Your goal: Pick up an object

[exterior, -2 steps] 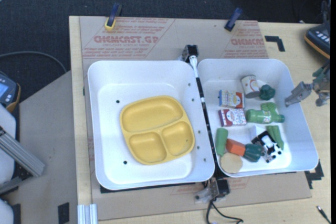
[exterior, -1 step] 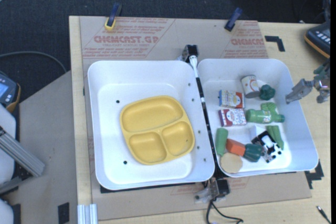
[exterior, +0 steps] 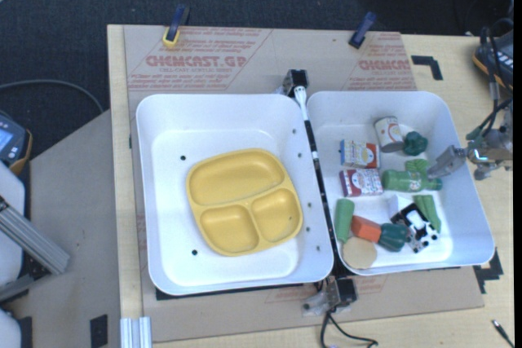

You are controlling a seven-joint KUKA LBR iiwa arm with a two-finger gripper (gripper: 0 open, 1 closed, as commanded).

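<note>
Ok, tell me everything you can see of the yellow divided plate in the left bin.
The yellow divided plate looks like smooth matte plastic, a rounded rectangle with a raised rim and three compartments: one wide one along its far side and two smaller ones along its near side. It lies flat and right side up on the floor of the left bin, turned slightly askew to the bin's walls, roughly central and apart from all of them. Nothing lies in it or touches it apart from the bin floor.

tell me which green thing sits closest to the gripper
The green piece at the right bin's middle, just left of the gripper. The other green things lie farther off, toward the bin's top or bottom.
</note>
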